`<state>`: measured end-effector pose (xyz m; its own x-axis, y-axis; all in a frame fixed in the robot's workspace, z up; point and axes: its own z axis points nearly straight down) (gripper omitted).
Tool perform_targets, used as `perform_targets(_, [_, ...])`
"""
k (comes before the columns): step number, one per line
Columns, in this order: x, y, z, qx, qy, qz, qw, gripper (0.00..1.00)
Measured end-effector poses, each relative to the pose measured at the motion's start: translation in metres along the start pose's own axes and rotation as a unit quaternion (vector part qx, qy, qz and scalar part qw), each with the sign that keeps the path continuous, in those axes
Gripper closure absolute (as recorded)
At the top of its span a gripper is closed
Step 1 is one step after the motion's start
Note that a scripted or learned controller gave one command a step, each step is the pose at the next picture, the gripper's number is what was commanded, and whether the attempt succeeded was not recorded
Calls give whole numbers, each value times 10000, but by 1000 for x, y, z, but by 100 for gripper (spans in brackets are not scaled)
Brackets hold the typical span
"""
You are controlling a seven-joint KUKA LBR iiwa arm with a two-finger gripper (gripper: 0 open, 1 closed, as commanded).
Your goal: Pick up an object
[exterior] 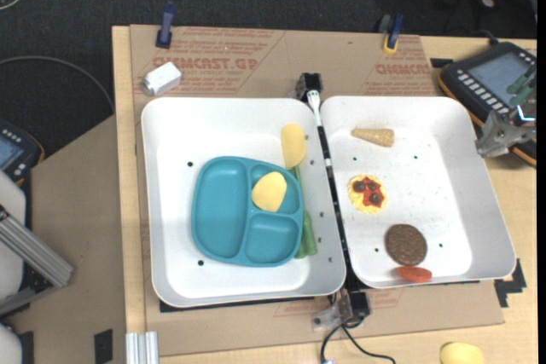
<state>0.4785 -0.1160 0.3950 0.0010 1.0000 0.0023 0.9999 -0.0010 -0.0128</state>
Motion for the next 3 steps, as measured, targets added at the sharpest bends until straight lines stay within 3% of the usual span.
perform_targets(1, [-7,-1,-146,-161,-37,-6,9999,100])
perform_targets(2, [6,0,-26,-5,-1,-5,10000,100])
perform_targets(3, [-33,-1,-147,-142,-41,15,9999,100])
